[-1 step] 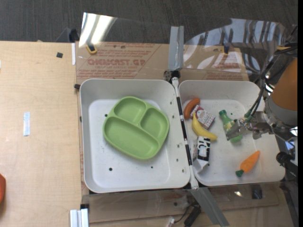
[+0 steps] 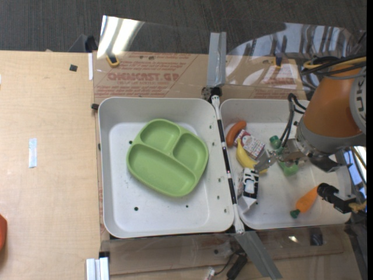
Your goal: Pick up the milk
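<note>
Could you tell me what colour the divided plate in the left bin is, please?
The divided plate is light green, seen clearly in the camera view.

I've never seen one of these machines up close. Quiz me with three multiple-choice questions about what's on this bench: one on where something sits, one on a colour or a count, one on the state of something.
1. Where is the green divided plate?
A. In the left bin
B. In the right bin
C. On the wooden bench

2. How many compartments does the plate have?
A. One
B. Three
C. Six

3. How is the milk carton placed?
A. Raised high above the bins
C. Resting on the plate
B. Lying in the right bin, near its left wall

Answers:
1. A, the plate lies on the left bin's floor.
2. B, two ridges split it into three wells.
3. B, the black-and-white carton rests low in the right bin, below the banana; the tool is above it, beside the banana.
</note>
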Motion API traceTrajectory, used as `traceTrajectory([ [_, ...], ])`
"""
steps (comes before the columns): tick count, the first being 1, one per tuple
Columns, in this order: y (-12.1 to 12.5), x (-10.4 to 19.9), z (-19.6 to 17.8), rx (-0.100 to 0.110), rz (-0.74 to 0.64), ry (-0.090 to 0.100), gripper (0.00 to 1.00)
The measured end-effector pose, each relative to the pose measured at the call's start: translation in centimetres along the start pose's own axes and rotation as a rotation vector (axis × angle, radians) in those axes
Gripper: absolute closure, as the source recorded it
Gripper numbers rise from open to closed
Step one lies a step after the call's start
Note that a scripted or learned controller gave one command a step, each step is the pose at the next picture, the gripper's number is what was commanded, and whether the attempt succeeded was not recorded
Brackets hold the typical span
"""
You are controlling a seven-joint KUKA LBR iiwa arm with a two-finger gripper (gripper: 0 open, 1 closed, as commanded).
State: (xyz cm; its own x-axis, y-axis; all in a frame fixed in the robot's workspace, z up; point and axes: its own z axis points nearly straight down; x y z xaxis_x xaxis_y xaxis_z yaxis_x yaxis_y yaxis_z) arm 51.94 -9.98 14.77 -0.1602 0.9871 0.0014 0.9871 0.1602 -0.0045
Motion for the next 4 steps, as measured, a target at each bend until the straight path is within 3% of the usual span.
traceTrajectory([
  [1,4.8,-0.8,5.5,-0.003,0.087,0.0,0.0],
  [2,-0.8,-0.3,5.4,-0.013,0.056,-0.004,0.0],
  [3,-2.2,0.4,4.2,-0.066,-0.027,-0.022,0.0],
  [4,-4.0,1.0,5.7,-0.005,-0.259,-0.002,0.0],
])
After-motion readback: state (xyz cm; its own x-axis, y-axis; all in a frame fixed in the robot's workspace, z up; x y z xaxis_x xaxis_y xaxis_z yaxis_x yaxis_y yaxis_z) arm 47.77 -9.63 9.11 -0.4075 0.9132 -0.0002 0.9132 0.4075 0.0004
